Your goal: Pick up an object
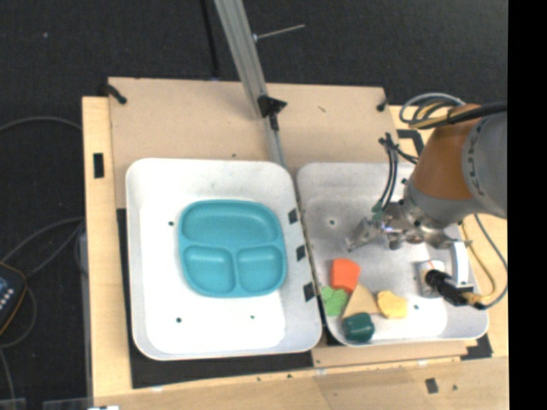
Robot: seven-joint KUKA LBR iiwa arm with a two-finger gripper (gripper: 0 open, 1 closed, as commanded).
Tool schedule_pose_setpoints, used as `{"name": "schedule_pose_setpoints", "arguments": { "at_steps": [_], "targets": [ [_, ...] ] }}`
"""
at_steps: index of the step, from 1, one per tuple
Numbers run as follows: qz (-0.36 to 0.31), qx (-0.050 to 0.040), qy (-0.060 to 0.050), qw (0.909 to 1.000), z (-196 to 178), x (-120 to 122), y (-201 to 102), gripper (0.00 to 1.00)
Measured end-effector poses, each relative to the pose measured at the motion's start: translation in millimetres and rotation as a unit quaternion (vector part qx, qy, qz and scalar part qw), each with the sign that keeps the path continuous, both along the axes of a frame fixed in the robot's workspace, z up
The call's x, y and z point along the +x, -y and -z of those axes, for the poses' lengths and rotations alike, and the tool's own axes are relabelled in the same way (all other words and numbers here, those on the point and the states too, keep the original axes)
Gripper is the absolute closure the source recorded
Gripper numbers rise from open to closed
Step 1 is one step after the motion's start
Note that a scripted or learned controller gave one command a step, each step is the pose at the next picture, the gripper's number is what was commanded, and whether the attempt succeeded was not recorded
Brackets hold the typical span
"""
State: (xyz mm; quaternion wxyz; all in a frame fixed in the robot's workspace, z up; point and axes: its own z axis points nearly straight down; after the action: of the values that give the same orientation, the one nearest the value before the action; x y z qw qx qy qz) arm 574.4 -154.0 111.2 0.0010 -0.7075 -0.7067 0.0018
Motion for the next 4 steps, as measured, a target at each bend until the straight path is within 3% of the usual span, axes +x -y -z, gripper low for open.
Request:
{"name": "schedule_pose_setpoints", "arguments": {
  "at_steps": [1,2,4],
  "targets": [
    [0.0,-0.0005,0.001,1.0,10.7,0.1,1.2,0.0],
    [0.002,-0.0001,0.003,1.0,-1.1,1.1,2.0,1.0],
    [-0.002,-0.0003,0.005,1.0,-104.9,3.0,5.3,1.0]
  ]
}}
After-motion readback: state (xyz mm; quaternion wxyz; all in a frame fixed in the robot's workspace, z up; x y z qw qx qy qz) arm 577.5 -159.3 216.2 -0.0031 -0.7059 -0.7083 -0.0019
